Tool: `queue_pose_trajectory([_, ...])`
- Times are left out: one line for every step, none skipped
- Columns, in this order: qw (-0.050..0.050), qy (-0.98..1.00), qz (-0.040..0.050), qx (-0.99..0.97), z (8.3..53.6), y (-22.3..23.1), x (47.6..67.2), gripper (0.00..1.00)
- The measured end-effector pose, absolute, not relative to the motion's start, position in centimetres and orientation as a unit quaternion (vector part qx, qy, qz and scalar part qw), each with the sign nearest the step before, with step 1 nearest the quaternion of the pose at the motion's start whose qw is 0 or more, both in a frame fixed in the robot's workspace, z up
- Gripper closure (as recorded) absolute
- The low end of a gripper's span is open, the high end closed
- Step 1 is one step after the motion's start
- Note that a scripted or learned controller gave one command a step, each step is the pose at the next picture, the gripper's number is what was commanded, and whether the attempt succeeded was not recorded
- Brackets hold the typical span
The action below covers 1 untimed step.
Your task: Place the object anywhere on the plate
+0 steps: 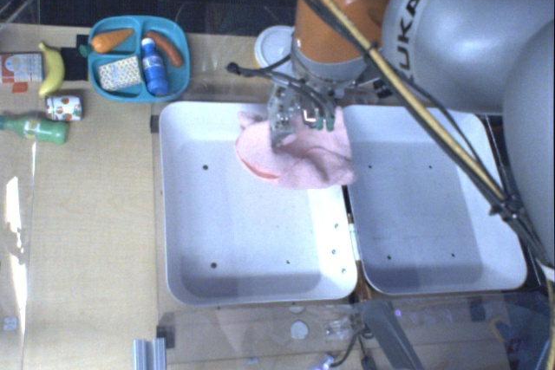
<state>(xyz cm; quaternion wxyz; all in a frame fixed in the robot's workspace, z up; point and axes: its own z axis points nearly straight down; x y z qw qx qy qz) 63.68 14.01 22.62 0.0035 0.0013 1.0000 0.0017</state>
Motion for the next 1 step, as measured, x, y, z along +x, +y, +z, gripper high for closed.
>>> queue_pose_trajectory([0.004, 1.0, 0.0017, 0.001, 22.65, 14.01, 63.69, 0.0])
